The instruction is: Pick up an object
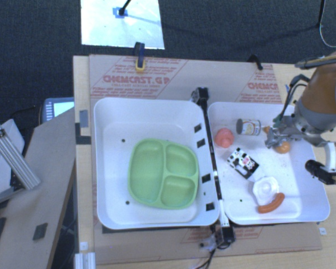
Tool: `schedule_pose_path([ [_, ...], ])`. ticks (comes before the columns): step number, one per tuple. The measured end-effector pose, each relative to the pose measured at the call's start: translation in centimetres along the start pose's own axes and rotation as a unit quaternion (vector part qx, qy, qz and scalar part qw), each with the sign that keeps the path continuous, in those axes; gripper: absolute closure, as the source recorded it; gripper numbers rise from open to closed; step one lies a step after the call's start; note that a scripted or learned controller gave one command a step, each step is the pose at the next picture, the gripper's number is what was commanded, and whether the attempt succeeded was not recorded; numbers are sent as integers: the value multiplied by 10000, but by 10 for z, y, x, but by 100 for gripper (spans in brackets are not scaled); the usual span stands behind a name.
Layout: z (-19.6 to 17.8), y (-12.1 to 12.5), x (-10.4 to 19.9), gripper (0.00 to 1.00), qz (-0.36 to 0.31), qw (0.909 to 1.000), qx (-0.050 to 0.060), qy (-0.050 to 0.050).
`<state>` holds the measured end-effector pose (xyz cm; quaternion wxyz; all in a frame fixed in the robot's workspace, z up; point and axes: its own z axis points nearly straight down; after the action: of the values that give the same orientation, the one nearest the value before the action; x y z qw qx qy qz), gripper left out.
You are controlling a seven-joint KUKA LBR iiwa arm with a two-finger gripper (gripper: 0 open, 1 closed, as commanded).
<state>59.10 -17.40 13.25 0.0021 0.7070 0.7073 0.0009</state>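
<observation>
My gripper point(276, 137) is low over the upper right part of the right bin point(308, 206). A small orange object point(282, 147) lies directly beneath it, partly covered by it. Whether they touch I cannot tell. To the gripper's left a small jar point(248, 128) lies on its side. A pink round object point(224, 137) rests near the bin's left wall. A black and white patterned block point(242, 162) sits mid-bin. Nearer the front are a white cup-like piece point(265, 187) and an orange sausage shape point(270, 203).
The left bin point(115, 128) holds a green divided plate point(163, 173). A black divider strip point(209, 150) runs between the two bins. The arm point(325, 102) enters from the right above the right bin's far corner.
</observation>
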Motion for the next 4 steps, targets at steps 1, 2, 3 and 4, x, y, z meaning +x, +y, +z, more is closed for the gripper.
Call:
schedule_pose_path([
  [1,-65,5,0,100,-19,10000,-22,-4],
  [2,-118,5,-11,100,-10,10000,-18,-7],
  [3,-149,7,-11,100,-19,10000,-8,-1],
  [4,-136,21,35,100,-44,10000,10,13],
])
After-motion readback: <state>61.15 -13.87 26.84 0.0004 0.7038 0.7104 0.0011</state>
